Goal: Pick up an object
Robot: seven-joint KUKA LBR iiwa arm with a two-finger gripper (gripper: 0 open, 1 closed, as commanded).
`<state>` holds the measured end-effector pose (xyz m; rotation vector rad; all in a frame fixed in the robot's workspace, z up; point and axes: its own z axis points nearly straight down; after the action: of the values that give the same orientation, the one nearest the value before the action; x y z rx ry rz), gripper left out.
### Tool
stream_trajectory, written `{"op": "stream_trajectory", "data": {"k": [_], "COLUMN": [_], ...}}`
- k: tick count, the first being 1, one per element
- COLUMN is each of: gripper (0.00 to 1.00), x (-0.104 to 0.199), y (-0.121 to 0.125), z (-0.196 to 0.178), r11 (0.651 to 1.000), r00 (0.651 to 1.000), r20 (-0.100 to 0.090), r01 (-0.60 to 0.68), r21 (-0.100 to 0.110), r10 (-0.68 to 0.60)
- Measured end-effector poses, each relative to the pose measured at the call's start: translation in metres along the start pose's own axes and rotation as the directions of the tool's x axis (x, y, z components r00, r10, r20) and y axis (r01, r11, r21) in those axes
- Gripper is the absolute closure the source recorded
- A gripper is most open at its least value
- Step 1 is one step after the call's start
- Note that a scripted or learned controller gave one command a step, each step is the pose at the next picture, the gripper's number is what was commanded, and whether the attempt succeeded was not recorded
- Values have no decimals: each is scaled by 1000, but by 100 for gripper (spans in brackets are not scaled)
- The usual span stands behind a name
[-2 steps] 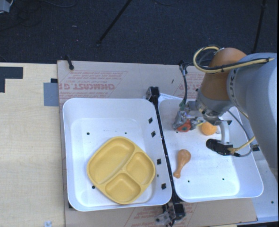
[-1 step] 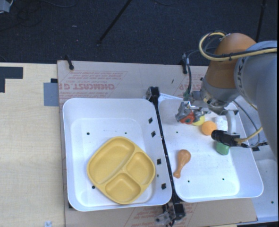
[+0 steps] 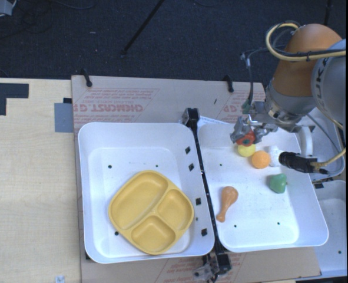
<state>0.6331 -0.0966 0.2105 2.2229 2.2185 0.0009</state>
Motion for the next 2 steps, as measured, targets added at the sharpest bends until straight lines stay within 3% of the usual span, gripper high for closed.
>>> {"op": "stream_trajectory", "data": {"k": [1, 2], "gripper": [100, 100], "x": [-5, 46], "y": [-8, -29], "z": [-47, -32], "r11": [1000, 1000], "r00": [1000, 1000], "r20": [0, -2], "r01": [-2, 4], "r21": [0, 7], "r10": [2, -4]}}
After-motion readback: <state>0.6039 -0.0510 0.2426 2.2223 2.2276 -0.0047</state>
